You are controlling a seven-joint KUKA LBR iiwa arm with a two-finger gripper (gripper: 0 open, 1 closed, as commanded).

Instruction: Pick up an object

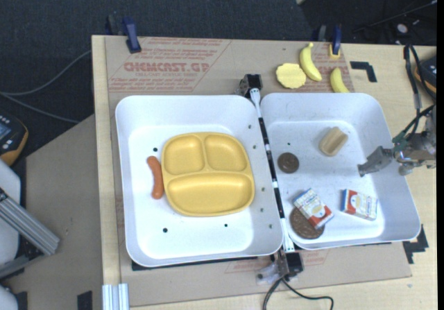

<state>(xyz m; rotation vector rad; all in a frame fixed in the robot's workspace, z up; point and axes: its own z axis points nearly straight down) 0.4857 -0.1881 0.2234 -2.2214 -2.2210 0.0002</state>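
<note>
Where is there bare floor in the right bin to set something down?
Right bin: bare along the far wall above the tan block, and mid-floor between the brown disc and the tool. The near edge is crowded: two small cartons and a dark round piece.

Dark carpet floor (55,10) around bench (180,59)

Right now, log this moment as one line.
gripper: over right bin, right side, holding nothing | right bin: bread, cookie, two cartons | left bin: yellow plate, sausage
</note>
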